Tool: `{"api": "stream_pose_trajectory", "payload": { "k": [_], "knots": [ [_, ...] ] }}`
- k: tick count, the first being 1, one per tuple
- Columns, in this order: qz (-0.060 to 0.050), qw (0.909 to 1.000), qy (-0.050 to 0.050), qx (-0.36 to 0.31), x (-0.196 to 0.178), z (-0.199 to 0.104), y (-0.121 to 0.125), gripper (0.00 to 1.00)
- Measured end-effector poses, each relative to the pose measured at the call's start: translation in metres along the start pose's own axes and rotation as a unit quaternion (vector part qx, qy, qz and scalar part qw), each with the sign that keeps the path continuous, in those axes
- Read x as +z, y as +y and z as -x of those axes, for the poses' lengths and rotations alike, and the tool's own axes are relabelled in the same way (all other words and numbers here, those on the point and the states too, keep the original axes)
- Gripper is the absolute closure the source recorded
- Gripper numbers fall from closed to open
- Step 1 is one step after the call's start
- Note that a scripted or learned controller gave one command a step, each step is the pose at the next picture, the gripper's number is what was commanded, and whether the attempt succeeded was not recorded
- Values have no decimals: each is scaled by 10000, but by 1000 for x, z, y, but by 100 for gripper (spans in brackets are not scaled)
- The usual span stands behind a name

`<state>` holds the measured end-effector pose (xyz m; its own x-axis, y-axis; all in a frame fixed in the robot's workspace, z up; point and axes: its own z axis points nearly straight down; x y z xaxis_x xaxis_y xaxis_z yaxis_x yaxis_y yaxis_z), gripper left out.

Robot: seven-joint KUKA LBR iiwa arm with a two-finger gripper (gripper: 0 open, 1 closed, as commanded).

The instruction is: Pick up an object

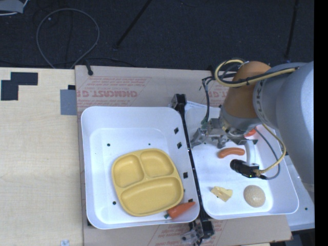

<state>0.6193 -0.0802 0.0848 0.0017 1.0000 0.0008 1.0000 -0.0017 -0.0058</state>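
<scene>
My gripper (208, 135) hangs low over the upper left part of the right bin (291, 201), close to the wall between the two bins. Just right of it an orange-red sausage (231, 151) lies on the bin floor, apart from the gripper. Toward the front of the same bin lie a yellow cheese wedge (222, 192) and a tan round bread roll (254, 196). The grey arm with its orange band (247, 88) covers the bin's back right part.
The left bin (87, 137) holds a yellow divided plate (147, 181) and an orange carrot (181, 209) at its front right corner. A black connector on a cable (245, 167) hangs over the right bin near the sausage. Cardboard lies under both bins.
</scene>
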Motion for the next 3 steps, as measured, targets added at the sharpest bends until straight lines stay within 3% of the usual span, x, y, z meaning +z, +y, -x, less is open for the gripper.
{"api": "stream_pose_trajectory", "payload": {
  "k": [1, 3],
  "knots": [
    [6, 10000, -2, 19, -12, 1, 0, 100],
    [46, 10000, -7, 22, -137, 7, -5, 100]
  ]
}}
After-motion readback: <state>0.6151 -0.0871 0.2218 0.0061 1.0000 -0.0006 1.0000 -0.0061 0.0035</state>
